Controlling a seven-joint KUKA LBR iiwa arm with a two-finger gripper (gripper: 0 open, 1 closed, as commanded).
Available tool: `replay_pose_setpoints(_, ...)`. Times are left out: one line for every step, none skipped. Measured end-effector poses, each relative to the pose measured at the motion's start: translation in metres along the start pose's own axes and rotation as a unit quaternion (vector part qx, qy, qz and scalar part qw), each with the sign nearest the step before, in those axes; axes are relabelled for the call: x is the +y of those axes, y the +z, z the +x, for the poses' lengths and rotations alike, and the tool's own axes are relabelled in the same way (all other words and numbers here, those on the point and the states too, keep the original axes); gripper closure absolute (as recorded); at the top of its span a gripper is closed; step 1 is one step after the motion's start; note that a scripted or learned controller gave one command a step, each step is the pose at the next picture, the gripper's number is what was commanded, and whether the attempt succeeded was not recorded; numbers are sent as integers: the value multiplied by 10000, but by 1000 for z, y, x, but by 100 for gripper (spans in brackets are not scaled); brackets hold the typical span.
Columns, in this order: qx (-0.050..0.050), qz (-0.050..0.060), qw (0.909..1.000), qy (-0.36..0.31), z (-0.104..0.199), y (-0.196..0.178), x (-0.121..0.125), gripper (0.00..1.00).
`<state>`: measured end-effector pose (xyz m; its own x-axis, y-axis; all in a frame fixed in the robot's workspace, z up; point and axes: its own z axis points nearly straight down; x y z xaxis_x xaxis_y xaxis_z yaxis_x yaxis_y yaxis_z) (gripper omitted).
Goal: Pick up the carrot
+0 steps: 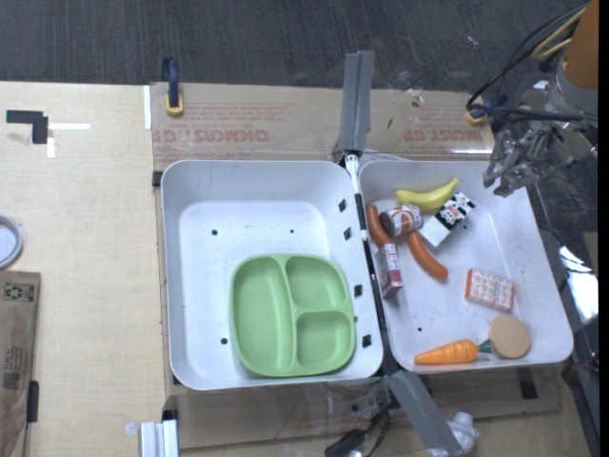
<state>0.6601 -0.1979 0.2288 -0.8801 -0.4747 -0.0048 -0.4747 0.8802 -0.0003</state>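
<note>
The carrot [447, 353] is orange with a green stub. It lies flat near the front edge of the right bin [533, 246], next to a round tan cookie [510, 336]. My gripper [506, 171] hangs over the right bin's far right corner, well away from the carrot and above the bin floor. Nothing shows between its fingers.
The right bin also holds a banana [428, 194], a small can [401, 221], a sausage [427, 255], a black-and-white box [455, 210], a pink packet [390, 269] and an orange wafer pack [489, 289]. A green divided plate [291, 314] lies in the left bin [190, 255].
</note>
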Motion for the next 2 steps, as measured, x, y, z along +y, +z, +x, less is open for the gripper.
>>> replay_pose_setpoints(-13, 14, 9955, 946, 11, -24, -21, 100)
replay_pose_setpoints(-2, -8, 9659, -2588, 11, 28, -20, 100)
